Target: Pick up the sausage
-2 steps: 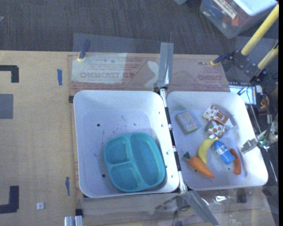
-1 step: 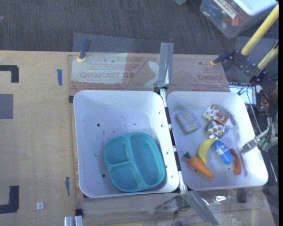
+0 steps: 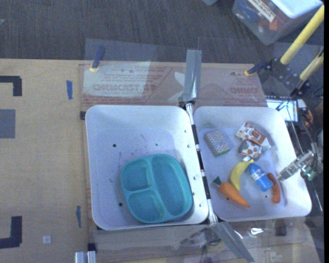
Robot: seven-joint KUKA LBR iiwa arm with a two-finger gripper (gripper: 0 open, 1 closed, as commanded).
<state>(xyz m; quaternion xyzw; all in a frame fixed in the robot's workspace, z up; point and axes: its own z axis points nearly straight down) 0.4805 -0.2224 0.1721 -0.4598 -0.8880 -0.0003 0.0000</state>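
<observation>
The camera view looks down on a tan wooden worktop (image 3: pixel 41 169) marked with blue tape strips and black squares, and beyond its 12 o'clock edge lies dark grey carpet (image 3: pixel 128 20). A clear plastic sheet (image 3: pixel 139 77) with printed lettering stands behind two white bins.

The left bin (image 3: pixel 103 128) holds a teal divided tray (image 3: pixel 154 188) towards 6 o'clock. The right bin (image 3: pixel 298 205) holds a grey patterned sponge (image 3: pixel 217 142) at 10 o'clock, two small orange-and-white cartons (image 3: pixel 252 139) at 12 o'clock, then a banana (image 3: pixel 238 174), a carrot (image 3: pixel 234 193) and a blue-and-white packet (image 3: pixel 258 177) near the middle.

The sausage (image 3: pixel 275 188), reddish-brown, lies at 4 o'clock in the right bin, just beside the packet. The gripper (image 3: pixel 289 171) reaches in from 3 o'clock, its tip close above the sausage's upper end; whether the jaws are spread or pressed together, I cannot tell.

A yellow pole (image 3: pixel 306 33) and a clear storage box (image 3: pixel 267 15) sit at 1 o'clock.
</observation>
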